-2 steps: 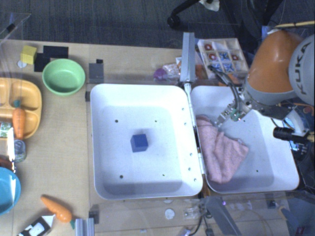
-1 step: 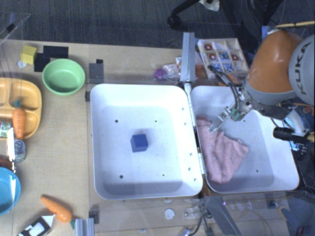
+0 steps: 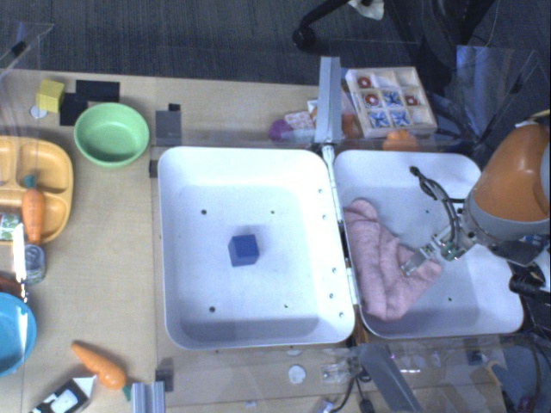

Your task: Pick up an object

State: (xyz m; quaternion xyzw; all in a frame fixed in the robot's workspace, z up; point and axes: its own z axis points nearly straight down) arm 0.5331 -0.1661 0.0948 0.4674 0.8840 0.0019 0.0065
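Two white bins sit side by side on the bench point(image 3: 112, 299). The arm point(image 3: 516, 188), grey with an orange band, reaches into the right bin point(image 3: 482, 304), and its hand point(image 3: 419, 261) lies low over the right edge of a pink cloth point(image 3: 383, 261). The fingers point(image 3: 411, 263) touch or press into the cloth's fold; how far apart they stand cannot be told, and no part of the cloth is clearly seen between them. The cloth spreads left of and below the hand, along the bin's left wall. Well to the left of the hand, in the left bin point(image 3: 198, 166), a blue cube point(image 3: 244, 249) rests alone near the middle of the floor. Farther left still, outside the bins, stand a green bowl point(image 3: 111, 133), a yellow tray point(image 3: 52, 170) with a carrot point(image 3: 33, 215) on it, and a blue dish point(image 3: 17, 334) at the bench's edge; a second carrot point(image 3: 101, 365) lies by the near left corner. Above the hand, behind the bins, lies a box point(image 3: 389, 100) of red and blue tiles.
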